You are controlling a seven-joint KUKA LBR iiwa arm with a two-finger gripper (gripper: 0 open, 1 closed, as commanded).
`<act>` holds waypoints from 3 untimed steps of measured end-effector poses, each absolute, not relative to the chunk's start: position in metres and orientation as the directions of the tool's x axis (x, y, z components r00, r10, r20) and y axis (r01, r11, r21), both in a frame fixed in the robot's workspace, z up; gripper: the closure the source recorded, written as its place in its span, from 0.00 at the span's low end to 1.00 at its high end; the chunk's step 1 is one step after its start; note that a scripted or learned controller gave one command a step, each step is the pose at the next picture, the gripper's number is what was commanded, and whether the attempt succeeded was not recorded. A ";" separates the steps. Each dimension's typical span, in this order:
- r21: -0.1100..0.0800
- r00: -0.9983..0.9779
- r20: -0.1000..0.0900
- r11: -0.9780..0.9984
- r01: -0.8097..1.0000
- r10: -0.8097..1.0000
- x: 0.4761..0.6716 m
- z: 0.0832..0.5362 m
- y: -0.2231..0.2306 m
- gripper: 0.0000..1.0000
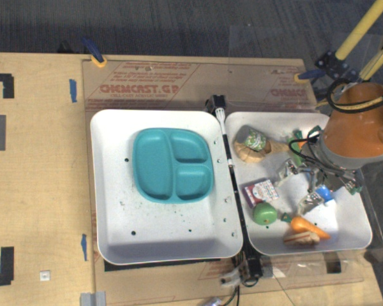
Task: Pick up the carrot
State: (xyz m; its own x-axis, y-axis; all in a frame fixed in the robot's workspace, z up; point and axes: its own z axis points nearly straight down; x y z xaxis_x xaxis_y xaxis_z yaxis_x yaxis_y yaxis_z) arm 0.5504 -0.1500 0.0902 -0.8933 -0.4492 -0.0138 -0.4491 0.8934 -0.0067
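The carrot [306, 225] is small and orange with a green stub. It lies near the front of the right bin [357, 234], just right of a green apple [264, 213]. A tan bread-like piece [300, 238] touches its front side. My gripper [300, 184] hangs over the middle of the right bin, a little behind the carrot and apart from it. Its metal fingers [311, 199] stand spread and open, with only white bin floor between them. The orange band of the arm [360, 129] rises to the right.
The right bin also holds a red and white packet [260, 190] and a tan and green food item [252, 142] at the back. A teal divided plate [173, 164] lies in the left bin [115, 222]. A black divider rail [228, 164] separates the bins.
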 end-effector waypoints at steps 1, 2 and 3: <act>-0.014 -0.427 -0.007 0.427 -0.904 -0.904 0.505 0.091 -0.156 0.00; -0.030 -0.141 -0.003 0.141 -0.990 -0.990 0.490 0.092 -0.143 0.00; -0.018 -0.011 -0.006 0.011 -1.000 -1.000 0.485 0.090 -0.192 0.00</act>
State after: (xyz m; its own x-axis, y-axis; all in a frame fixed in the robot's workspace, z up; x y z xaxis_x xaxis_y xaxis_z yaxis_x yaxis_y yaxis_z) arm 0.4854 -0.1921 0.0896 -0.0113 -0.9999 -0.0057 -0.9998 0.0114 -0.0177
